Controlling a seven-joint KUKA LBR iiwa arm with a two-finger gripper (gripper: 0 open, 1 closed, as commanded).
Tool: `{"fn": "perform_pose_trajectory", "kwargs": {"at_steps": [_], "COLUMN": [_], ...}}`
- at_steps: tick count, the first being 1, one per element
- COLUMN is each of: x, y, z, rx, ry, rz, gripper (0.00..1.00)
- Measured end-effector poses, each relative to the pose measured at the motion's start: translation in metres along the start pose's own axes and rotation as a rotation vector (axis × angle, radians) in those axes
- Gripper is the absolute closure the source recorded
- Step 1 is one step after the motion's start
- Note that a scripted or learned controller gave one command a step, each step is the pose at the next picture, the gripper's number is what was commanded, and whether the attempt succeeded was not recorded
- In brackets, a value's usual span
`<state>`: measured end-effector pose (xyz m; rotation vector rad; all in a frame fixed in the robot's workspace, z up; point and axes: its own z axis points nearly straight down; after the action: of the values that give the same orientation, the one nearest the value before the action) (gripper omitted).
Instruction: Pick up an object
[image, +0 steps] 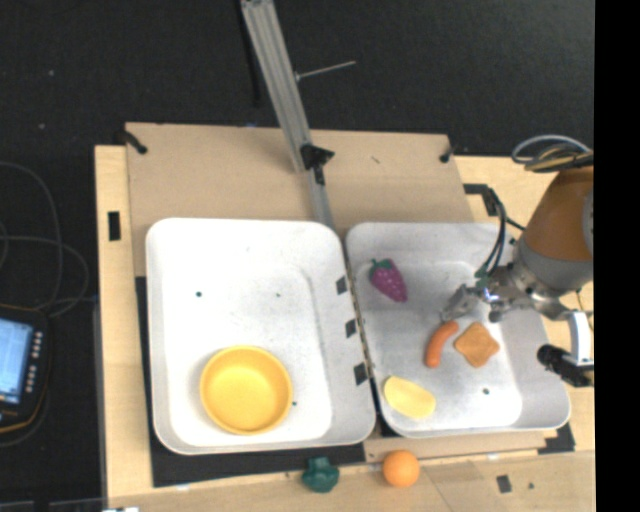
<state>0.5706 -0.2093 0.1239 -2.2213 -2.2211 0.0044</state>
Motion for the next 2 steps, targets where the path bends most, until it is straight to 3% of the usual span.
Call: {"fn": "perform_pose_trajectory", "kwargs": {"at_steps": [1, 2], "x": [-0.001, -0.012], "y": [0.002, -0.001], "z": [-0.014, -0.068], "rx": [-0.006, -0.008], "ry": [-0.001, -0.002], "rz": [0.003, 0.001], "gripper": [1.0, 1.0]}}
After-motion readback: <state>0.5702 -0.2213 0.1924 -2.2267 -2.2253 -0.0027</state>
